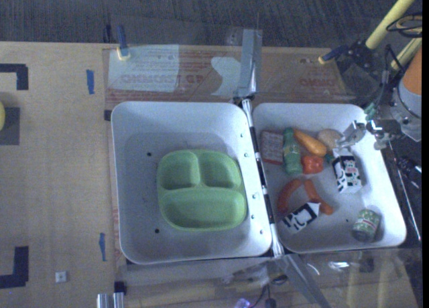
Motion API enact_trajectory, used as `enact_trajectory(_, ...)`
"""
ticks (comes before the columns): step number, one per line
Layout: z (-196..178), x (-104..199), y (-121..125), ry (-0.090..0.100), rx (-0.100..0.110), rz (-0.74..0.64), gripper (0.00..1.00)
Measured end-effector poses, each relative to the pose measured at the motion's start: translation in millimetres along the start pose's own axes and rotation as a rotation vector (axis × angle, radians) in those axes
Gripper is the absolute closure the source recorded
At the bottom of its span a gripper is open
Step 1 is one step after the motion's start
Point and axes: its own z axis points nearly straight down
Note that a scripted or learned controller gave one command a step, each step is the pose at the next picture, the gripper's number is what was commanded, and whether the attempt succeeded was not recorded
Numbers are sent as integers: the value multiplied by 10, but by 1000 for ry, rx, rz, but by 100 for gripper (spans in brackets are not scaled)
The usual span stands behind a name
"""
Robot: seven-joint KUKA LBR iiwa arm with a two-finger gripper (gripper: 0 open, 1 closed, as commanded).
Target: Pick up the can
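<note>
text: none legible | cardboard sheet (pixel 144 72): print blurred, unreadable

A small green-labelled can (pixel 366 223) with a pale top stands upright in the near right corner of the right bin (pixel 395 229), apart from the other items.

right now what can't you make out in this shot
- Gripper, camera view: small and blurred over the right bin; finger state unreadable.
- Can: label too blurred to read.
- Arm: cut off by the right edge.
- Packet by the divider: print too small.
</note>
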Motion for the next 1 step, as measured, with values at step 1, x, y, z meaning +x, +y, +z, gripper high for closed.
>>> enact_trajectory(1, 971, -88, -472, 12, -4, 92, 0)
